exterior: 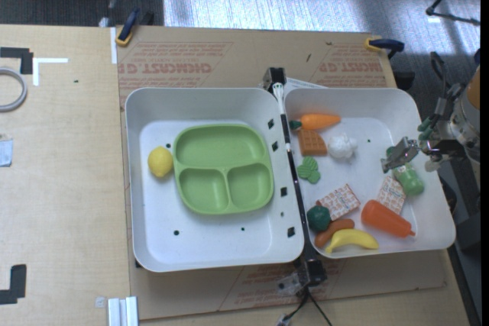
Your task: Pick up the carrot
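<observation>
Grey metal tool (pixel 403 155) — cabled, orange-banded wrist

Two white bins (pixel 137 187): the left holds a pale green tray (pixel 224 168) and yellow lemon (pixel 160 162); the right an orange carrot (pixel 319 121), yellow banana (pixel 353 240), checked cards (pixel 339 200).

A slim orange carrot with a green top (pixel 317 121) lies at the upper left of the right-hand shallow white bin (pixel 359 98). The metal gripper (pixel 403 153) hangs near that bin's right side, beside a green toy (pixel 411 182). A green divided plate (pixel 223 168) sits in the left bin (pixel 199 97).
</observation>
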Robot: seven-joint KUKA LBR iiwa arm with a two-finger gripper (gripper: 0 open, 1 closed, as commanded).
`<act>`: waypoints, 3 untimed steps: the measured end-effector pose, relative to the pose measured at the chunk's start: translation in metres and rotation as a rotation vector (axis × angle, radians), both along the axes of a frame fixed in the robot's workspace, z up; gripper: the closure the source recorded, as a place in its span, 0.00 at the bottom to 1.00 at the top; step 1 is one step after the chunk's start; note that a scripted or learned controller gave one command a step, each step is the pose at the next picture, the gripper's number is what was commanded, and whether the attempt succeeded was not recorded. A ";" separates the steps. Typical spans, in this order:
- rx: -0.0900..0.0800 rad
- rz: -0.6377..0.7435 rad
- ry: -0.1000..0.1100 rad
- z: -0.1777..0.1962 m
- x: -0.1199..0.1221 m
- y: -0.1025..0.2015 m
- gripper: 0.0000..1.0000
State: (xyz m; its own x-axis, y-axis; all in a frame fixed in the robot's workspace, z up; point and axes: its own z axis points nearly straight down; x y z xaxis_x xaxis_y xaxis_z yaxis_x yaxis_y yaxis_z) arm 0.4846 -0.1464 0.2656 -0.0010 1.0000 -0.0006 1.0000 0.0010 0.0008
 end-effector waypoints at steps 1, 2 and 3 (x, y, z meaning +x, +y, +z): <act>0.000 0.002 0.000 0.043 0.085 0.013 0.00; 0.000 -0.055 0.000 0.037 0.160 0.094 0.00; 0.000 -0.026 0.003 -0.074 0.110 0.115 0.00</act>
